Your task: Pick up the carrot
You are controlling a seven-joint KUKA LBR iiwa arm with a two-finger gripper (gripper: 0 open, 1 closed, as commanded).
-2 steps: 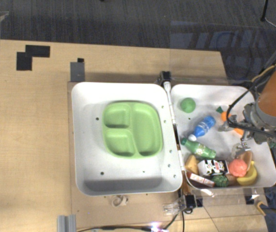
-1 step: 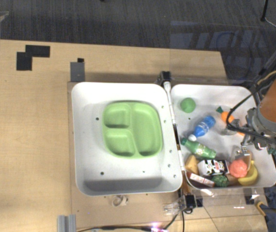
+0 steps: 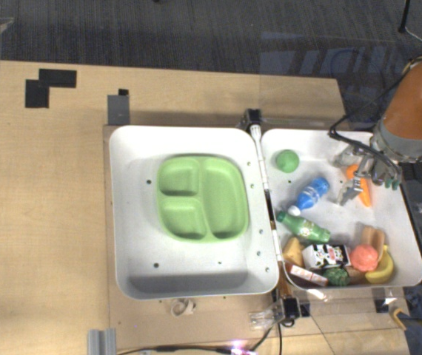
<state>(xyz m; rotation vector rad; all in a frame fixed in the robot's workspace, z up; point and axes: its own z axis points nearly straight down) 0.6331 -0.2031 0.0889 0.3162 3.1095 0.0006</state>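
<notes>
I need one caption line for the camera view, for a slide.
Gripper low over the carrot in the right bin; green tray in the left bin.

There are two white bins: the left bin (image 3: 126,198) and the right bin (image 3: 403,235). In the left bin lies one green tray (image 3: 200,197) with three compartments. The right bin holds one green ball (image 3: 286,160), one blue bottle (image 3: 312,194), one green bottle (image 3: 304,228), one carrot (image 3: 363,191), one banana (image 3: 381,269), one pink round fruit (image 3: 365,257) and one black-and-white carton (image 3: 324,256). Around the carton lie perhaps three or four more small items, too crowded to count surely.
</notes>
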